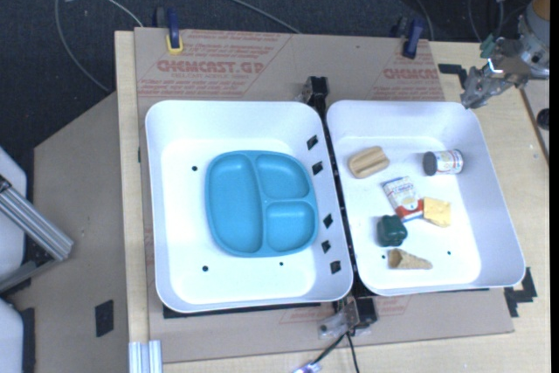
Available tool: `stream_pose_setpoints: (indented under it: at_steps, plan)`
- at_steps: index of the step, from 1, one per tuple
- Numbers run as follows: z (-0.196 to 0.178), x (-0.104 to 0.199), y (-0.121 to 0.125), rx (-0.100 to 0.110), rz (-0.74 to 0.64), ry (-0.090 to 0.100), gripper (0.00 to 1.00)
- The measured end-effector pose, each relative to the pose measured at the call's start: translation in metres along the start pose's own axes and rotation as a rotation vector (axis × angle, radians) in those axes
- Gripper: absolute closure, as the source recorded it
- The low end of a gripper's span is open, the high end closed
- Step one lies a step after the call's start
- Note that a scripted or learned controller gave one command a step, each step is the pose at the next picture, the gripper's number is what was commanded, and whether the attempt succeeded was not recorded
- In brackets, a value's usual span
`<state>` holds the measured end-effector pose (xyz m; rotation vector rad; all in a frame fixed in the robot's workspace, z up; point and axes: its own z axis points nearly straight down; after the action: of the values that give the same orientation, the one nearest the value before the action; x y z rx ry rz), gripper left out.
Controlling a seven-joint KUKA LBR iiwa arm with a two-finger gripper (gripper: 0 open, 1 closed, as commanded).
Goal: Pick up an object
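Above the right bin's far right corner:
Tool: the tool (pixel 474 93) hangs just outside the rim, touching nothing; how wide it stands, I cannot tell.
Bins: two, the left bin (pixel 175 179) and right bin (pixel 498 223), side by side on the table (pixel 131 214).
Left bin: one blue divided plate (pixel 261 203).
Right bin: six things, namely bread roll (pixel 368 161), small can (pixel 444 162), packet (pixel 401 193), yellow piece (pixel 438 211), green block (pixel 391 230), cone (pixel 408 259).
Nearest to tool: the small can, below and left of it, well apart.
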<state>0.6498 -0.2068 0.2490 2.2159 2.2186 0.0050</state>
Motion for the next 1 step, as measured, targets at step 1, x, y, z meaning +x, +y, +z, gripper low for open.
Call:
stream_pose_setpoints:
  at_steps: [1]
  plan:
    - [-0.0006,0.0394,-0.0159,0.008,-0.002,0.004,1.0]
